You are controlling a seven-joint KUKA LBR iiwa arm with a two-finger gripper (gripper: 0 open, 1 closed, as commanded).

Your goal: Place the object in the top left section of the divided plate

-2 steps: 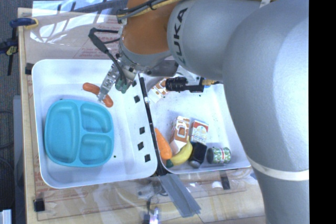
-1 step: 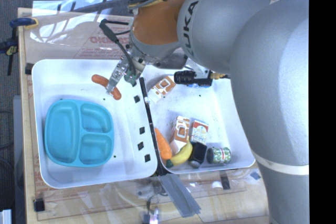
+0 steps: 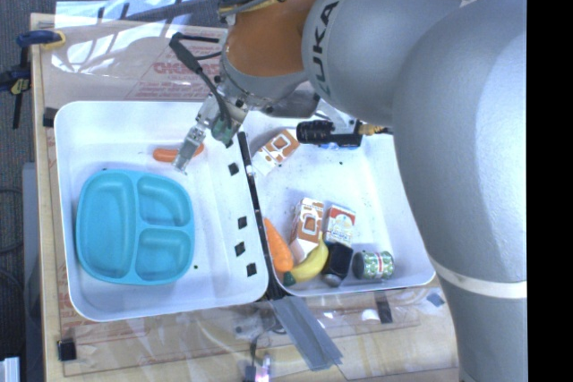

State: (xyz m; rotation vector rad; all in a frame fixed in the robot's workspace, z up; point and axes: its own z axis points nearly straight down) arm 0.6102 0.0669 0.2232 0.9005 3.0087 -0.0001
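A light-blue plastic divided plate [image 3: 134,226] lay in the left white bin [image 3: 67,139]. Just beyond the plate's far edge lay a small orange sausage-shaped object [image 3: 165,155], with the grey arm's claw [image 3: 186,157] touching or just beside it; whether the claw was gripping could not be told. The step looked like picking; next, lift and carry to the plate's top left section.

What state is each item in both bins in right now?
Blue divided plastic plate: flat in left bin, nothing in its sections.
Small orange sausage-shaped object: lying on left bin floor above the plate, beside the claw tip, not on the plate.
Yellow banana: lying in right bin.
Orange carrot: lying against the divider.
Green can: on its side.
Red-and-white cartons: lying in right bin.
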